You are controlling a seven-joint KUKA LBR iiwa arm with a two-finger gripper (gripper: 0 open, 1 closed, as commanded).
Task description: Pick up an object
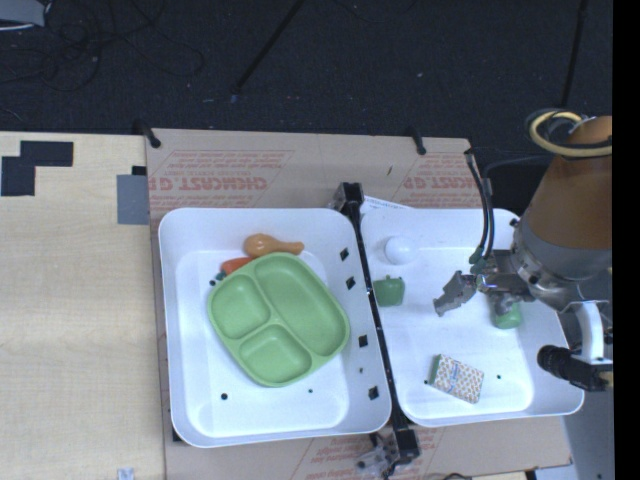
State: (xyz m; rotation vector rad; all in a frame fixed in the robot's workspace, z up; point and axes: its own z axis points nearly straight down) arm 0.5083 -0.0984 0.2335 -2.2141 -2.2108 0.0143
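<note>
— So where is the tool [462,290] right now?

— Over the right bin [540,393], near its middle, hanging from the grey arm [570,218] that comes in from the right. Its two fingers are spread apart, and nothing sits between them.

— What lies in that bin?

— A small green block [388,290] near the left wall, apart from the tool. A white ball [399,250] sits just behind the block. A flat patterned packet [458,378] lies toward the front. Another green thing [507,317] shows just right of the tool, partly hidden by the wrist.

— And the left bin [190,368]?

— It holds a green divided plate [277,318], tilted across the middle. An orange pear-shaped toy [266,244] lies just behind the plate, and something small and red-orange [234,264] peeks out at the plate's back edge. Both bins rest on cardboard [250,168] on the table [70,318].
</note>
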